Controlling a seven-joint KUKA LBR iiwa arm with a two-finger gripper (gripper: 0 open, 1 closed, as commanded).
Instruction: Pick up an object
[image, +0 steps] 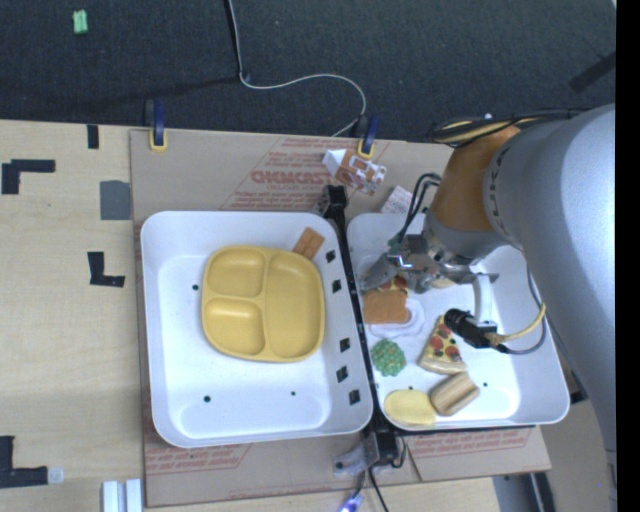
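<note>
**Camera view:** The grey arm (575, 210) reaches in from the right edge of the frame. Its gripper (392, 268) hangs low over the upper left part of the right bin (525, 385), just above a toast slice (387, 307). Nothing is seen lifted and every item lies on a bin floor, so the pick appears not yet made. Whether the gripper is open or closed cannot be told from this angle, nor whether it touches the toast slice. By that reading nearly the whole job is left: close on 1 item and raise it clear.

The toast slice, the likeliest target, sits near the centre of the frame, close beside the wall dividing the 2 bins. Below it lies a piece of broccoli (388, 356), with a pizza slice (443, 350) to its right. Toward the bin's lower edge a yellow lump (408, 406) touches a brown roll (453, 392). The broccoli is near enough to be nudged, and the dividing wall leaves little room on the left.

The left bin (250, 405) holds a yellow plate (264, 303) with 3 compartments and a small brown block (308, 242) at the plate's upper right, away from the gripper. On the cardboard (270, 165) above the bins lies a crumpled wrapper (355, 172).
</note>
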